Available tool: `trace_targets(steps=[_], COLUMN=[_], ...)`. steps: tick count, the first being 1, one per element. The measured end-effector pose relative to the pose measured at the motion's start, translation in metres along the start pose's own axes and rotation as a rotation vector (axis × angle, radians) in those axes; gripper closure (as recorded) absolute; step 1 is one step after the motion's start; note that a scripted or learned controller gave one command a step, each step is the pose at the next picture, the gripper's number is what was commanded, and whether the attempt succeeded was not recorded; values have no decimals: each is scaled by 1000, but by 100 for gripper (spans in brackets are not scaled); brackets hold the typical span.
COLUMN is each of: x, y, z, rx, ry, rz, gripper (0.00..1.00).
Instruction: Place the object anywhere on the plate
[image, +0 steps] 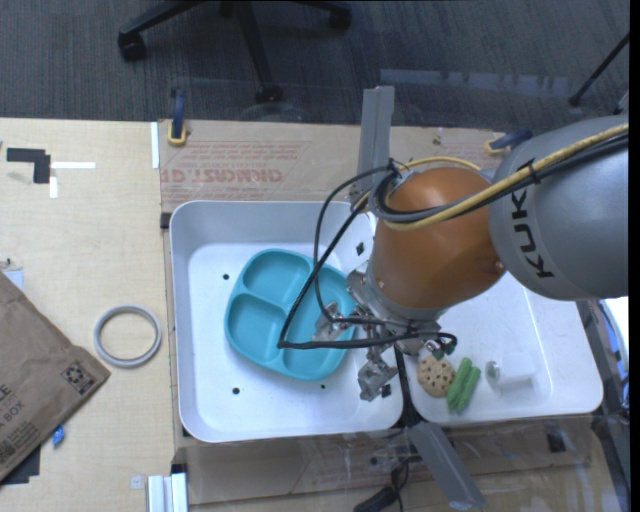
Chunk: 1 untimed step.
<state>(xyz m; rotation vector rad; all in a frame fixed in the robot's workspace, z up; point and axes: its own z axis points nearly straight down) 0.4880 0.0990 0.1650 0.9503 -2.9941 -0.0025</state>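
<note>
Teal plate in left bin, arm above it

Teal plate (278, 326) lies in the left bin (200, 330). The gripper (375, 378) hangs at the plate's right edge; open or closed, I cannot tell. A cookie (435, 375) and green pod (463, 386) lie in the right bin (560, 350)

I have one fixed camera above the bench, looking down at a slant so both white bins sit mid-frame, the left bin (190, 330) whole and the right bin (560, 385) partly covered. It stands far enough back that I also see the wooden benchtop (80, 250) on the left and dark carpet with an office chair base (235, 25) along the top. The arm (480, 235) enters from the right, close under the lens, and looms large.
</note>
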Motion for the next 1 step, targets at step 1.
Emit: trace_targets(steps=[1], x=[-15], y=[-56], z=[-27], rx=[1], ry=[-3], rz=[-307], gripper=[0])
